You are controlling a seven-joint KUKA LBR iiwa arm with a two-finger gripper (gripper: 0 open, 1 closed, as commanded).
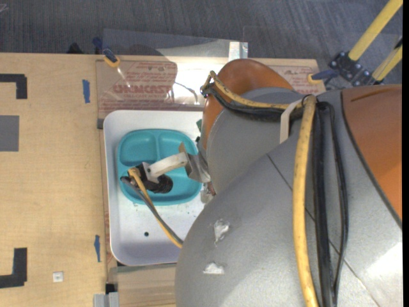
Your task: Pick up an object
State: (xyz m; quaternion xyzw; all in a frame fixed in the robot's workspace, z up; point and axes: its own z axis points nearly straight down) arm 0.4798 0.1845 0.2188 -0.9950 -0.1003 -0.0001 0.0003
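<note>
At the wrist end of the arm point(268, 222), above the right-hand portion of the teal plate point(156, 147), the jaws are masked by the arm body, so it cannot be determined whether they are released or clenched, and no object is seen between them. The teal plate is a divided dish with raised ribs between its compartments; it lies flat on the floor of the white bin point(128, 238), in the far half of that bin, near the left wall. The near half of the bin floor carries a small dark speck point(146, 234). The arm enters from the right and covers the right side of the bin; its orange band point(246, 78) sits above the far rim. Behind the bin lies a clear plastic sheet with red print point(144, 82). The bin is set into a tan surface point(51, 171), which bears black corner marks point(19, 85) and short strips of blue tape point(86, 90).
</note>
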